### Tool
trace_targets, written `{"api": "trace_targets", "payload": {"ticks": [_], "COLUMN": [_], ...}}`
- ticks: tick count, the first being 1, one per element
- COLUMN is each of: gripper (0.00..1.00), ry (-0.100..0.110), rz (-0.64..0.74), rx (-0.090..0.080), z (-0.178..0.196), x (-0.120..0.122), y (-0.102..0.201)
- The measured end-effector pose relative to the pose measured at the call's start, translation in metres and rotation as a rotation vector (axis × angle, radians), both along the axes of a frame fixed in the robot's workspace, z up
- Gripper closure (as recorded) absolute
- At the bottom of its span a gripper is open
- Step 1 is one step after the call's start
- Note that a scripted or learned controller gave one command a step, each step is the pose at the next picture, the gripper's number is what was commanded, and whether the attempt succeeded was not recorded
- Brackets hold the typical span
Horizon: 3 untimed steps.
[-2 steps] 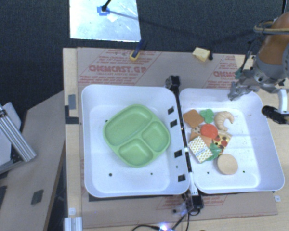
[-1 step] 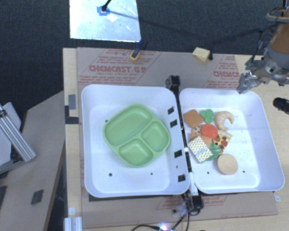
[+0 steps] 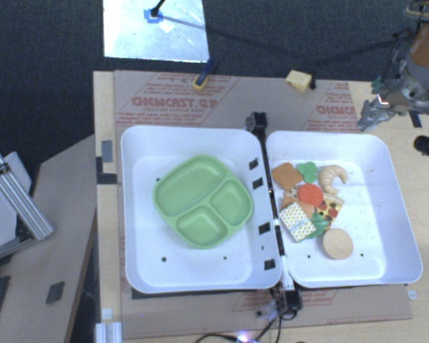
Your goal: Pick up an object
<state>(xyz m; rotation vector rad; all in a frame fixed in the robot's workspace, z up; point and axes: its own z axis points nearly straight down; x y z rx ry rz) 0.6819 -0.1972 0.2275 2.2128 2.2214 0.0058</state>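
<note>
A cluster of toy foods lies in the right bin: a brown toast piece, a green piece, a tan croissant, a red tomato, a pizza slice, a checkered cracker, and a round tan cookie. My gripper hangs at the upper right, above the bench just beyond the right bin's far corner, well away from the foods. Nothing shows between its fingers.
The left bin holds a green three-compartment plate. A yellow block and a small yellow-blue piece lie on the cardboard behind the bins. A shiny sheet lies further back. An aluminium frame stands at the left.
</note>
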Motion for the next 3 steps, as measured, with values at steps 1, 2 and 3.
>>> {"api": "trace_targets", "payload": {"ticks": [1,2,3], "gripper": [1.00,1.00,1.00], "ry": [0.005,0.005,0.007], "rz": [0.004,0.004,0.005], "rx": [0.003,0.003,0.004], "z": [0.011,0.020,0.024], "x": [-0.028,-0.054,-0.080], "y": [0.044,0.087,0.130]}}
